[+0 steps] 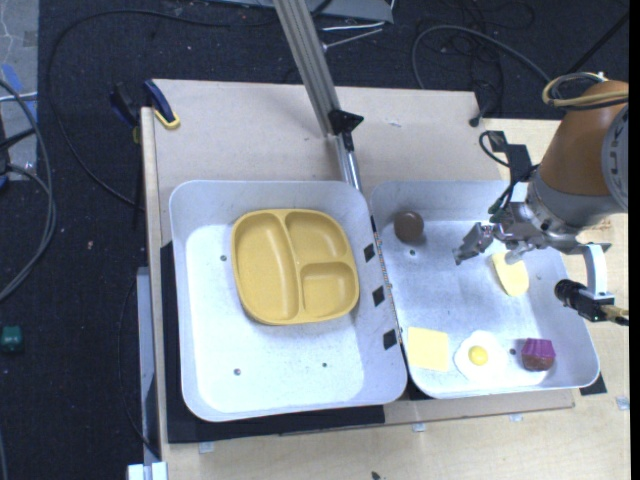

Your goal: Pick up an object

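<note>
Hovering over the right bin [440, 278]: the gripper [483, 243] is sitting low near the bin's upper middle, arm [585, 168] reaching in from the right; fingers are looking spread open with nothing between them, so no grasp yet (my read, the view is small); candidate objects are all lying in that bin: a pale yellow piece [511, 275] just beside the gripper, a brown ball [408, 227] near the top-left corner, a yellow square [429, 348], a fried egg [480, 356] and a purple block [537, 354] along the bottom edge; a yellow divided plate [296, 266] is sitting in the left bin [200, 368]; task is looking barely started: descent, closing and lift are all remaining.
</note>
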You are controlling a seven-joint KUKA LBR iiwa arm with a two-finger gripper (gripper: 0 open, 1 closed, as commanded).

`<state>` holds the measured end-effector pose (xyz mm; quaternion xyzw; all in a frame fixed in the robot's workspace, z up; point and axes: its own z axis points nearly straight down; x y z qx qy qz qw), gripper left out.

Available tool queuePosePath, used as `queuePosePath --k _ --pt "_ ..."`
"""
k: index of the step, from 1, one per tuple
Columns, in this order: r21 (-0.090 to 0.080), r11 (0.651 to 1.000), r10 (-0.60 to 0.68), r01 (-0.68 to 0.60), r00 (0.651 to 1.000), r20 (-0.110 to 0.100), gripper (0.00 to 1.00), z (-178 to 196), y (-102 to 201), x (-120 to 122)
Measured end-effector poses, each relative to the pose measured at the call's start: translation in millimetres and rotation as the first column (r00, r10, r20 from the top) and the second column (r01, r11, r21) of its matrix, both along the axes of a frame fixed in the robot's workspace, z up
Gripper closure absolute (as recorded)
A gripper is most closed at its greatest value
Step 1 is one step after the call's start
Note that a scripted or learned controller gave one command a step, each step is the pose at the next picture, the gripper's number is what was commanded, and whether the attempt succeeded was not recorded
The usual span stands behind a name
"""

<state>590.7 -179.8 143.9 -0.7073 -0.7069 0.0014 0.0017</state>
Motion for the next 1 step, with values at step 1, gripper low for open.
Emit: queuePosePath --k 1 --pt "-0.002 1.000 0.000 0.000 1.000 0.004 0.00 -52.3 0.4 0.1"
